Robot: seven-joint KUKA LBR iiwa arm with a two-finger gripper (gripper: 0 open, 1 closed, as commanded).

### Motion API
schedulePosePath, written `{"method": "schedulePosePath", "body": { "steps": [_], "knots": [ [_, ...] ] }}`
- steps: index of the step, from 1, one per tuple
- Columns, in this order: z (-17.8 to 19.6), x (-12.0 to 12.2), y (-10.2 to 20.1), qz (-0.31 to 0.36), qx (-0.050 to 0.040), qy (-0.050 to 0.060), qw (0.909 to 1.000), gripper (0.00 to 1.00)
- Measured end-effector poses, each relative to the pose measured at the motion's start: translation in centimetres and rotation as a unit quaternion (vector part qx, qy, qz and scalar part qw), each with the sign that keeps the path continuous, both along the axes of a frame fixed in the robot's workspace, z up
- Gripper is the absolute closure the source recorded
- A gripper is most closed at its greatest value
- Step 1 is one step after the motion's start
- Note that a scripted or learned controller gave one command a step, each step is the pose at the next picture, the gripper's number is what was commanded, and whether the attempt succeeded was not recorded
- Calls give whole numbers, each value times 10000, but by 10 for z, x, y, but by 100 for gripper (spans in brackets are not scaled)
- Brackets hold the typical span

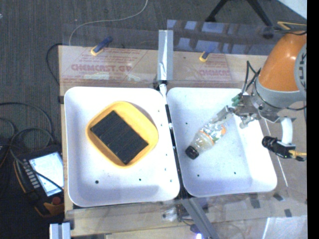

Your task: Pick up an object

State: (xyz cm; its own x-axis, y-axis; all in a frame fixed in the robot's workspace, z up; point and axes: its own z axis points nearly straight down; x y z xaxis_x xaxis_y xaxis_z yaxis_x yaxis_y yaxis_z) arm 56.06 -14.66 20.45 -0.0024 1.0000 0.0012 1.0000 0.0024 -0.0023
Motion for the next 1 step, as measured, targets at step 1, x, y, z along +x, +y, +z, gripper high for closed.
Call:
{"method": "schedulePosePath", "body": {
  "steps": [1],
  "knots": [
    [-106,18,22,832,-4,-31,9965,0]
  ]
}}
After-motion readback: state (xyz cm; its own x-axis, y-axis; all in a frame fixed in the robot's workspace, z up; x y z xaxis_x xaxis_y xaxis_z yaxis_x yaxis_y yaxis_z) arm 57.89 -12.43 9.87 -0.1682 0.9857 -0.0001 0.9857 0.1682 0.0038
